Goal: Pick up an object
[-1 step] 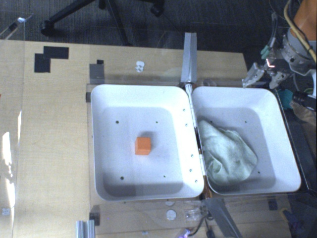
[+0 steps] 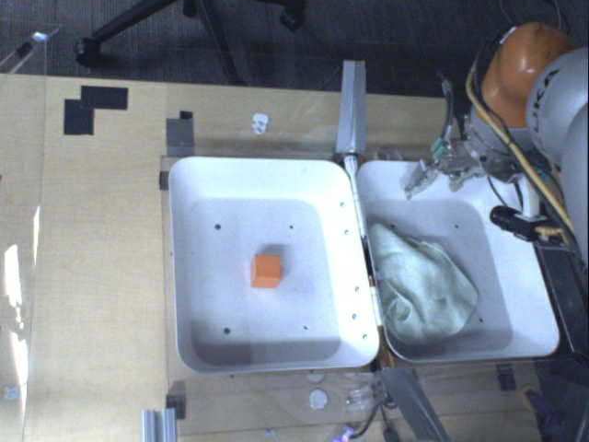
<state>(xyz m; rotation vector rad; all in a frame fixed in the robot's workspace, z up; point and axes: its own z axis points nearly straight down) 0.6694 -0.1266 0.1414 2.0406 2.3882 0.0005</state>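
Nearest you, along the bench's (image 2: 92, 274) front edge, small metal fittings (image 2: 317, 399) lie just below the two white bins. Move up and you meet the left bin (image 2: 193, 201), where an orange cube (image 2: 266, 271) sits alone near the middle of the floor, well apart from every wall. Beside it, in the right bin (image 2: 543, 330), a crumpled pale cloth (image 2: 423, 288) fills the near-left part, pressed against the dividing rim. Farther back, you see the gripper (image 2: 433, 175) hanging over the right bin's far edge, clear of the cloth; its jaws look slightly parted and hold nothing. Beyond the bench, a chair base (image 2: 198, 7) stands on dark carpet.
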